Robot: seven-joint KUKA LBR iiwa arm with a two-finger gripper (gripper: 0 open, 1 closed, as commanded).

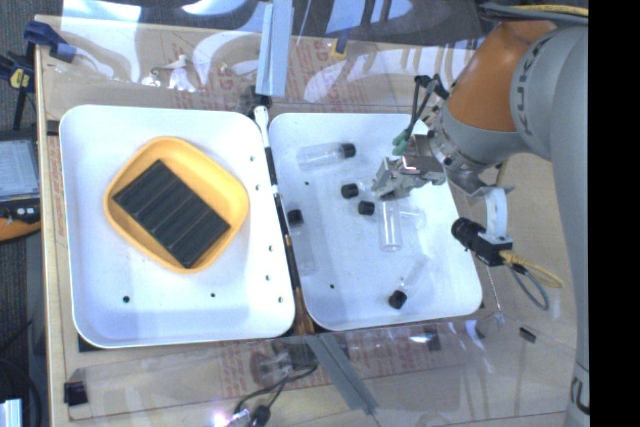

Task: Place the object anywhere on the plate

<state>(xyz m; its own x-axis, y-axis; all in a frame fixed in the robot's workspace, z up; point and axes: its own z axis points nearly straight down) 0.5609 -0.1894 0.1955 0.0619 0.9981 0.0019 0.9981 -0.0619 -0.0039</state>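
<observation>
A yellow plate (232,187) with a dark ridged square on it lies in the left bin (90,295). The right bin (450,300) holds several clear vials with black caps: one (325,154) at the back left, one (389,228) in the middle, one (404,288) near the front. My gripper (393,179) hangs low over the middle of the right bin, just above the top end of the middle vial. I see nothing held in it.
Two loose black caps (349,190) (366,208) lie left of the gripper. Another cap (294,216) sits by the right bin's left wall. A clear divider stands behind the bins. The arm's orange band (490,85) looms over the right bin's back right corner.
</observation>
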